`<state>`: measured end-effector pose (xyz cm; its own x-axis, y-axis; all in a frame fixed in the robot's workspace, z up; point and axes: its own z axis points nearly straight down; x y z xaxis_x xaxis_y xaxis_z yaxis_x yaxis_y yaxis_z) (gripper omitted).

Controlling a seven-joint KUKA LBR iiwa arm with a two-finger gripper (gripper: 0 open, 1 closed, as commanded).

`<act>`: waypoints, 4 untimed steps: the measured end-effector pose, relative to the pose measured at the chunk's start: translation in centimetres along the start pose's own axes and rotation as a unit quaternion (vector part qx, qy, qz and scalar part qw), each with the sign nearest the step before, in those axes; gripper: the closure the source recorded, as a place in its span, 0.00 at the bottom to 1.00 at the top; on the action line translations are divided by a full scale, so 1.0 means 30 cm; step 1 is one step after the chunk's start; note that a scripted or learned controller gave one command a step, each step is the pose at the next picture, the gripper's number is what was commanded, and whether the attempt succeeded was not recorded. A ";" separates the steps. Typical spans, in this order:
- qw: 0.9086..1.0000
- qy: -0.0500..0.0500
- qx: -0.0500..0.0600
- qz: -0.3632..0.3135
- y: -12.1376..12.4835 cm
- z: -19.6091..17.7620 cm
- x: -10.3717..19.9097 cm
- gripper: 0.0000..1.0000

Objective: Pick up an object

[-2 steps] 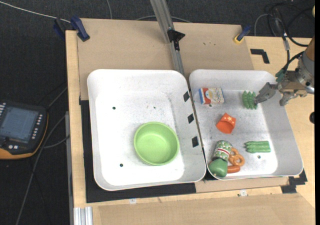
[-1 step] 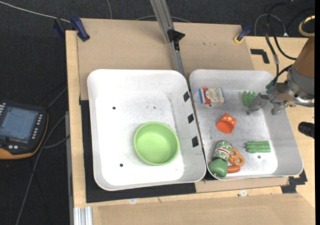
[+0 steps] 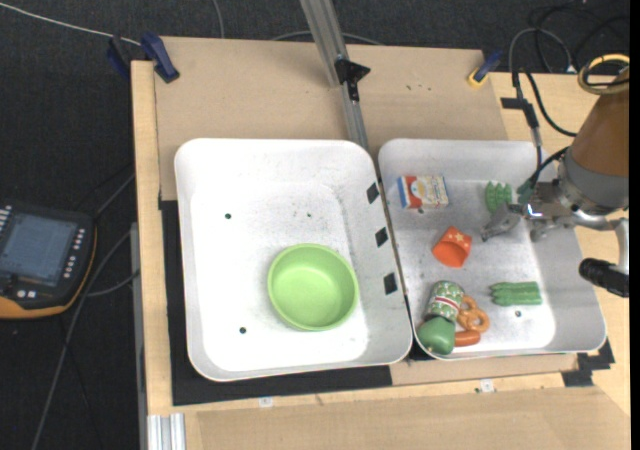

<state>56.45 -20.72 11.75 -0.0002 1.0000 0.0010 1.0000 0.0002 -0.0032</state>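
The right bin (image 3: 560, 338) holds several small objects. A white, blue and red carton (image 3: 422, 191) lies at its back left, with a small green toy (image 3: 497, 195) to its right. An orange cup (image 3: 452, 246) lies on its side near the middle. At the front lie a ridged green piece (image 3: 515, 292) and a green can with a pretzel-like piece (image 3: 450, 313). My gripper (image 3: 520, 226) hangs over the right bin's right half, just in front of the small green toy. It is open, with nothing between its fingers.
A light green bowl (image 3: 312, 285) sits in the left bin (image 3: 200, 178) toward its front right. A metal pole (image 3: 325, 28) slants across the bench's back. Black clips (image 3: 382, 236) mark the divide between the bins.
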 end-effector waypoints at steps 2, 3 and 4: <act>1.000 -0.001 -0.002 0.000 0.002 0.037 0.001 1.00; 1.000 -0.001 -0.004 0.000 0.024 -0.169 0.007 1.00; 1.000 -0.001 -0.004 0.000 0.021 -0.311 0.005 1.00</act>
<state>57.12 -20.58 21.09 -0.0003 1.0000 -0.0012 1.0000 0.0003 0.0047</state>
